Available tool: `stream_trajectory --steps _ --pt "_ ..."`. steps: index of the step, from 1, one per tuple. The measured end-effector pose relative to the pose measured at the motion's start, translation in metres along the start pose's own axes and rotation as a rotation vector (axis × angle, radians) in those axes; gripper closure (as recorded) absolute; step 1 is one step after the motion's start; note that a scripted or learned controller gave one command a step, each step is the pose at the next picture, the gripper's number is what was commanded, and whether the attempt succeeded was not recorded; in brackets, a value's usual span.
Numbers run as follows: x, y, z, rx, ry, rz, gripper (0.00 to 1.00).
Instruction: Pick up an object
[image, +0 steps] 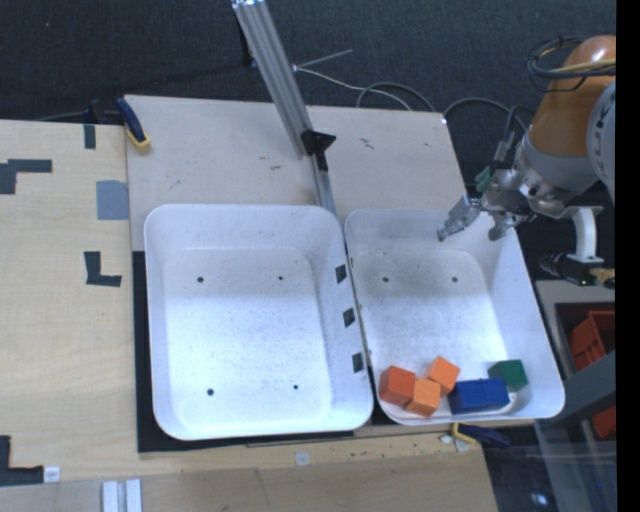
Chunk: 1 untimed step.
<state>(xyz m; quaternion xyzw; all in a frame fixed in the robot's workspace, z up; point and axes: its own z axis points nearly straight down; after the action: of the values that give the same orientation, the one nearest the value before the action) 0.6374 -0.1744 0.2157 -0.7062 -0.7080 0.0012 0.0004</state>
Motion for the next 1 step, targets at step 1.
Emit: stream_trajectory --steps 1 --pt "-0.0089 -0.066 0.0535 0.008 0.003 0.005 0.0"
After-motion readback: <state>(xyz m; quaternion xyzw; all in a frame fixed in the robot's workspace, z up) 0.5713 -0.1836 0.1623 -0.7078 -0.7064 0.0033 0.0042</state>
